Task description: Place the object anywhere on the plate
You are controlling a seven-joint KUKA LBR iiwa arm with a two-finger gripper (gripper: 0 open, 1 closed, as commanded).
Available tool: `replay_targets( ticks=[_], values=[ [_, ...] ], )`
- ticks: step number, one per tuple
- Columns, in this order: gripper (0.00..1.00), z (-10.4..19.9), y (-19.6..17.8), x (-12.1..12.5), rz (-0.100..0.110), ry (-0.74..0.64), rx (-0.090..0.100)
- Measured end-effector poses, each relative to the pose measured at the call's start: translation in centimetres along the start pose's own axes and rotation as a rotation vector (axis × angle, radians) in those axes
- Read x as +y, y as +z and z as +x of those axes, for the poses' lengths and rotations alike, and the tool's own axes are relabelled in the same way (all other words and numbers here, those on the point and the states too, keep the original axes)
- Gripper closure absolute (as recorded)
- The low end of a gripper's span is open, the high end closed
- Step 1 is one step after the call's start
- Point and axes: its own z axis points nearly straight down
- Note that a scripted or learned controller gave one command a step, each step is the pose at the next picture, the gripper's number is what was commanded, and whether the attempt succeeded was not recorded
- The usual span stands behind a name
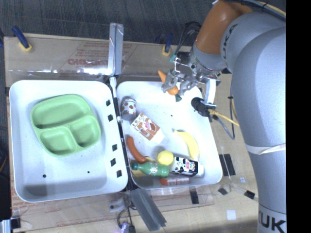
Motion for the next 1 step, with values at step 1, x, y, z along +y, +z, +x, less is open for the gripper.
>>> replay_targets(
  ticks=[1],
  values=[
    [1.0, 9.89, -1.87, -2.56, -0.001, -0.33, -0.002]
  ],
)
